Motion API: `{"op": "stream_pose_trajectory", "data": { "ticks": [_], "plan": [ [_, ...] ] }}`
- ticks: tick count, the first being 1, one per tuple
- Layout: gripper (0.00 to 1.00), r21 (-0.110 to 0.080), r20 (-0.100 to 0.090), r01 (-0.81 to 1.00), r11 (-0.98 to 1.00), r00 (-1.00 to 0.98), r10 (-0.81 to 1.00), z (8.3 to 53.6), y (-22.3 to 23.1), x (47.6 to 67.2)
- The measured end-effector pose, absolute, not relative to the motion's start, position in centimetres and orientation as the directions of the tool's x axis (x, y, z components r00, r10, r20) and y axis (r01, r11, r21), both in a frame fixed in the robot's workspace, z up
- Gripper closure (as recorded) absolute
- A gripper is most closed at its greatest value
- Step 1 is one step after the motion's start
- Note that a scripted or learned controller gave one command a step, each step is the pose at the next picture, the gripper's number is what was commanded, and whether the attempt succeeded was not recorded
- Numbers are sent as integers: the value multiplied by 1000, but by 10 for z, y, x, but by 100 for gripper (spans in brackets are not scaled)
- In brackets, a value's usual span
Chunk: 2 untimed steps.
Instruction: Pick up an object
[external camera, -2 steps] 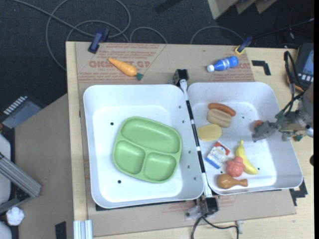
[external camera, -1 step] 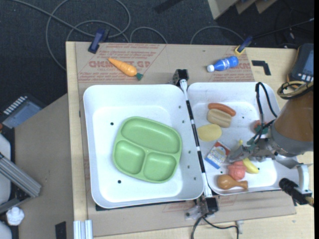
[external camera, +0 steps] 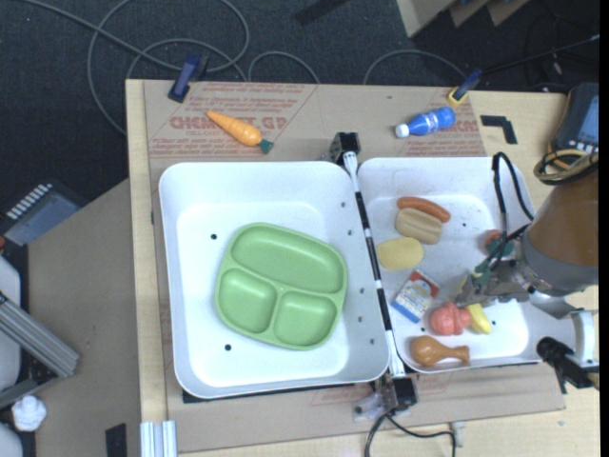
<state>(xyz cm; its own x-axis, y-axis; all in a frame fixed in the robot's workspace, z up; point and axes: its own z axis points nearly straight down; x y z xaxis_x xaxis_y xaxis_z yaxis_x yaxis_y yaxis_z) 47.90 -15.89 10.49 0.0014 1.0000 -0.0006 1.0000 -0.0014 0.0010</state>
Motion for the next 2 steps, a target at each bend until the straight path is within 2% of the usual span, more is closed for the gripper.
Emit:
{"op": "stream_pose_trajectory", "data": {
  "ticks": [1,2],
  "plan": [
    [100,-1,1,1000,1,-1,1000,120,-108,479],
    [100,3,1,1000,3,-3,1000,185,-54,544]
  ]
}}
